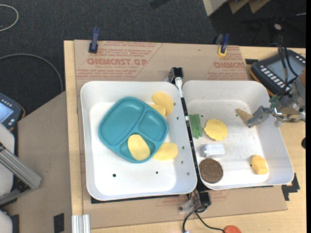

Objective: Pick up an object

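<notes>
My gripper (253, 118) reaches in from the right and hangs low over the upper right part of the right bin (272, 174). A small tan piece (242, 113) lies right at its tip; I cannot tell whether it is held. Left of the gripper lie a round yellow piece (215, 129) and a green strip (195, 125). In front of them are a pale cylinder (213, 150) and a brown disc (211, 170). A small yellow lump (259, 164) sits near the bin's right front corner.
The left bin (97, 178) holds a teal divided plate (124, 120) with a yellow piece (138, 147) on it. Two more yellow pieces (163, 101) (166, 151) lie at the plate's right side. A black divider clip (176, 74) stands between the bins.
</notes>
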Tool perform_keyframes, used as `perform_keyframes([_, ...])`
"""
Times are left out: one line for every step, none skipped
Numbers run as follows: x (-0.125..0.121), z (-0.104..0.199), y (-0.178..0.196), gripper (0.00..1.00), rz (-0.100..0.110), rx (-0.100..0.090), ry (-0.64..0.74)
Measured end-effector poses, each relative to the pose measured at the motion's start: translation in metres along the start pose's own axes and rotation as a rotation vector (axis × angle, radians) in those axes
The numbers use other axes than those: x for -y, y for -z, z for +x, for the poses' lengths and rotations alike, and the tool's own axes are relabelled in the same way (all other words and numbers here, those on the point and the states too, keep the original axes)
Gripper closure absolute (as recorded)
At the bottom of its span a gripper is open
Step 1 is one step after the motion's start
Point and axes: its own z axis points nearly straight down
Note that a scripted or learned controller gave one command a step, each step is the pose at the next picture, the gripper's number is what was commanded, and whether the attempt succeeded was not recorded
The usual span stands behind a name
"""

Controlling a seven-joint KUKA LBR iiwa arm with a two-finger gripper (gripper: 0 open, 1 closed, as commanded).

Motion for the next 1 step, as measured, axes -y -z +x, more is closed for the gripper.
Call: perform_keyframes([0.0488, 0.0177, 0.1461, 0.0, -0.015, 0.004, 0.002])
